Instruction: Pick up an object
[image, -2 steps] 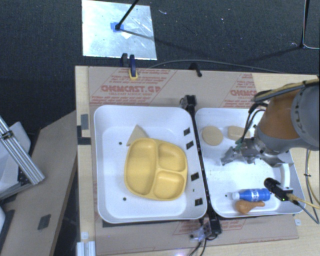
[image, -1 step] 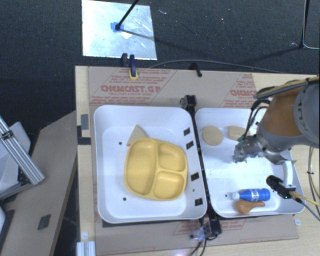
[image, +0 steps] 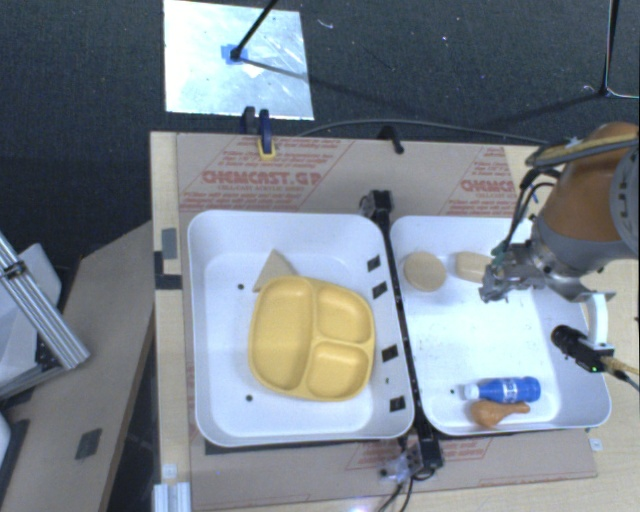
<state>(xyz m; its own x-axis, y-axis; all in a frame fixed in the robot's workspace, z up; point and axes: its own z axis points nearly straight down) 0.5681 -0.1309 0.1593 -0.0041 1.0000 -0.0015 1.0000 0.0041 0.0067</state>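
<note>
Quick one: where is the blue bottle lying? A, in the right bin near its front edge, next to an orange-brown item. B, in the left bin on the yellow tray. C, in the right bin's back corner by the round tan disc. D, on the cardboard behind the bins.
A: the blue bottle lies near the front of the right bin, touching the orange-brown item.

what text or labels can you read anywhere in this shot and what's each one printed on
"CHEMCAST GP": red print on the brown protective sheet behind the left bin, readable there.
The same red print repeats on that sheet at the far right and along the near edge, partly cut off and too blurred to read in full.
Blue bottle in the right bin: label too small to read.
</note>
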